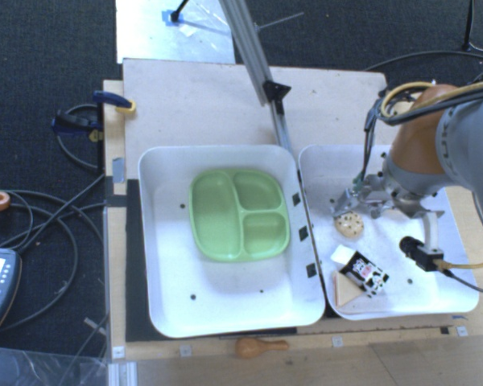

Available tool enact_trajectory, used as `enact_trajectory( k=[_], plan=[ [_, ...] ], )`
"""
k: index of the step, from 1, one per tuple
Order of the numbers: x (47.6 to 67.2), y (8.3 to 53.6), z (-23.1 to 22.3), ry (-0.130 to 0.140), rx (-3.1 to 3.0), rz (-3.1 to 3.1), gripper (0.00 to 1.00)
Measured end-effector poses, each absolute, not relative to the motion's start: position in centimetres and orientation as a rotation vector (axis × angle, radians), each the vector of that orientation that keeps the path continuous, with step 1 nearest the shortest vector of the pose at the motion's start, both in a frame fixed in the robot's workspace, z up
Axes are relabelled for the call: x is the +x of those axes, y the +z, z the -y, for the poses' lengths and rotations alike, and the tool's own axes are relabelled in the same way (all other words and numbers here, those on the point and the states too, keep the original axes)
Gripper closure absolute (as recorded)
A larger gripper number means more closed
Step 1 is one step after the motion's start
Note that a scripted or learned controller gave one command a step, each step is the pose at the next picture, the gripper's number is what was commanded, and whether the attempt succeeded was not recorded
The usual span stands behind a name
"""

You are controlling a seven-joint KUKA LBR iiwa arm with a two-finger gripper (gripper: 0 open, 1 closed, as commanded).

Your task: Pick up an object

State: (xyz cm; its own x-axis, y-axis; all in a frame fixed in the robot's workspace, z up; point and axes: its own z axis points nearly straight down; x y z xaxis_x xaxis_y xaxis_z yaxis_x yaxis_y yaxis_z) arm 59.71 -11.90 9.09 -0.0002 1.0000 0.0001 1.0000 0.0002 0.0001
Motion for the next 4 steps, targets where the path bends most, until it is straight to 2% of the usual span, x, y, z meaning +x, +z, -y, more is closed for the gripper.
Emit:
enact_trajectory(
  k=[1, 2, 4],
  plan=[
    [59.8, 10.3, 11.9, 0.005, 2.22, -2.22, 1.0],
    [60.6, 14.9, 12.2, 0.006, 2.213, -2.222, 1.0],
    [60.5, 26.7, 12.1, 0.007, 2.21, -2.223, 1.0]
  ],
)
